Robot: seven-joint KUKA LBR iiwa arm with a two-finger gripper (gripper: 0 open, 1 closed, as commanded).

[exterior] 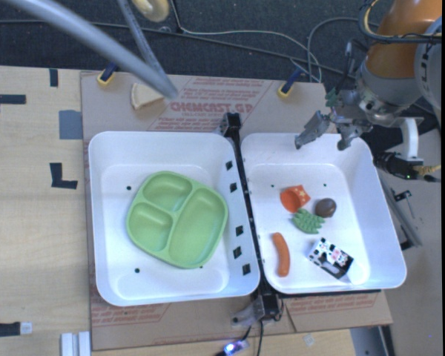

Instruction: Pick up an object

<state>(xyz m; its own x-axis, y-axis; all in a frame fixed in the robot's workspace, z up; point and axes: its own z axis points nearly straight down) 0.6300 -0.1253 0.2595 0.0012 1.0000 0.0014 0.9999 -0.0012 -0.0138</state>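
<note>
My gripper [328, 139] hangs over the far edge of the right bin [378, 199], its two fingers spread open with nothing between them. Below it in that bin lie a red-orange piece [295, 197], a brown round object [325, 208], a green leafy piece [308, 221], an orange sausage [281, 254] and a black-and-white patterned block [330, 258]. All of them sit well below and in front of the fingers, untouched.
The left bin [104, 199] holds a green divided plate [178, 219]. A black divider [239, 199] runs between the bins. Grey rods [96, 35] cross the upper left. Cables trail behind the bins; yellow clamps [286, 89] hold the cardboard base.
</note>
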